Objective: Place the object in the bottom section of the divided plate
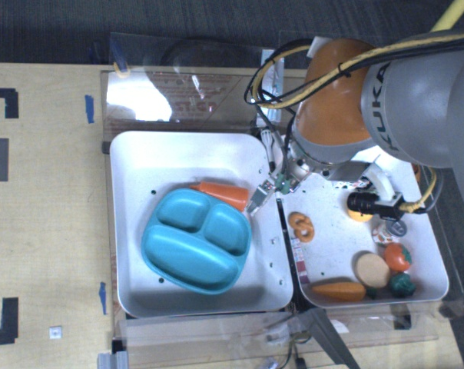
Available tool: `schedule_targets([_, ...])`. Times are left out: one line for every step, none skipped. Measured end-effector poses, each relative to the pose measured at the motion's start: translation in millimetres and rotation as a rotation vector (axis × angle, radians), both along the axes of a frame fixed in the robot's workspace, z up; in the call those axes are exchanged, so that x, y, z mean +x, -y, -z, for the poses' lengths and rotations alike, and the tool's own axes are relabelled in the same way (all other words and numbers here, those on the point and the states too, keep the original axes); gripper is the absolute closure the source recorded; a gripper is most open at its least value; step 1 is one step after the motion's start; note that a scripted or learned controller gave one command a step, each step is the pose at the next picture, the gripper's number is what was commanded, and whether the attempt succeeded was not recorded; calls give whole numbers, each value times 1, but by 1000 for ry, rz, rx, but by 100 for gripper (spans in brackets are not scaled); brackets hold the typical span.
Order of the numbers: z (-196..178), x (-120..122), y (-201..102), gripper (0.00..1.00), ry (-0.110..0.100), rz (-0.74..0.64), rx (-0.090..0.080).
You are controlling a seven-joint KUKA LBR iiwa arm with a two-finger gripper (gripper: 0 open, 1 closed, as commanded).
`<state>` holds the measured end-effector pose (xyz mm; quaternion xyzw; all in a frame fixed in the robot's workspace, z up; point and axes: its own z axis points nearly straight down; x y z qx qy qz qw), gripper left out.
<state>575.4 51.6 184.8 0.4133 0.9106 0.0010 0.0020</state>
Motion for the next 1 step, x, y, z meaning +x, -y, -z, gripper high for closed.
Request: schedule_targets([0, 0, 0, 0, 0, 0, 0])
